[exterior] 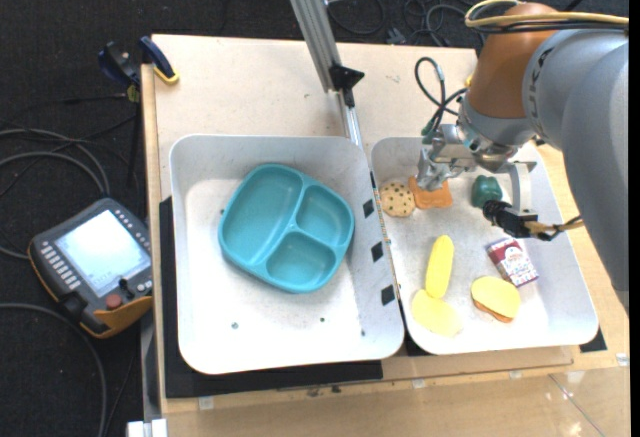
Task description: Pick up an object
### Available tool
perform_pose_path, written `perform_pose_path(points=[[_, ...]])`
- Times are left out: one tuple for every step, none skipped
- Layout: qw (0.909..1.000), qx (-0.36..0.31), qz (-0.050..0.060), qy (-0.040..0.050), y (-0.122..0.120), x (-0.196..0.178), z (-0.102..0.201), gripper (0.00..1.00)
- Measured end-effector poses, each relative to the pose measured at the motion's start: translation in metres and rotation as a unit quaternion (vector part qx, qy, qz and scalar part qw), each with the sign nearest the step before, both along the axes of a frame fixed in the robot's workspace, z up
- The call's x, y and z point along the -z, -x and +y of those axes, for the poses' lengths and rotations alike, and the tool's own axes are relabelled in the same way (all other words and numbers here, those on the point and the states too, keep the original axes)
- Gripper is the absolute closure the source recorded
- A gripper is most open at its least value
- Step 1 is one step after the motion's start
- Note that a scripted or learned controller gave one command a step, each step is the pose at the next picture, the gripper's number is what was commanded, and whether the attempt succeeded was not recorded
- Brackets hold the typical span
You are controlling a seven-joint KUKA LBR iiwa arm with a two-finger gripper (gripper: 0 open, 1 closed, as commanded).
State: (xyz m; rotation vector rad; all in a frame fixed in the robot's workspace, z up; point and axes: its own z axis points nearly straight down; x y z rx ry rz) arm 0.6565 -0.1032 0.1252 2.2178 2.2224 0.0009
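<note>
Orange piece (434, 196), a flat toy-food item, lies at the far end of the right bin (560, 325), with the tool (436, 175) down right over it; whether the tool grips it or has let go I cannot tell, as the wrist hides the tips. The arm (590, 95) reaches in from the right, its orange band (505, 70) above the wrist, the wrist bent downward into the bin's far left corner, black cable (432, 90) looping off it. Just left of the orange piece sits a cookie (397, 198), close to the bin's left wall. To the right of the tool is a teal object (487, 190), partly behind the wrist parts. Nearer the front lie a yellow banana-like piece (439, 265), a pale yellow disc (436, 313) touching its lower end, a small red-and-white carton (512, 262) and a sandwich-like piece (496, 298). The left bin (200, 325) holds a blue divided tray (287, 226), tilted. A metal pole (310, 5) slants across the bench (240, 75), ending near the gap between the bins. A teach pendant (90, 265) lies on the floor to the left.
</note>
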Motion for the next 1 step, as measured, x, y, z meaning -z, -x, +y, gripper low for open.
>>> perform_pose_path(points=[[1.0000, 0.000, -0.002, -0.0002, 0.0022, -0.0444, 0.0040, 1.00]])
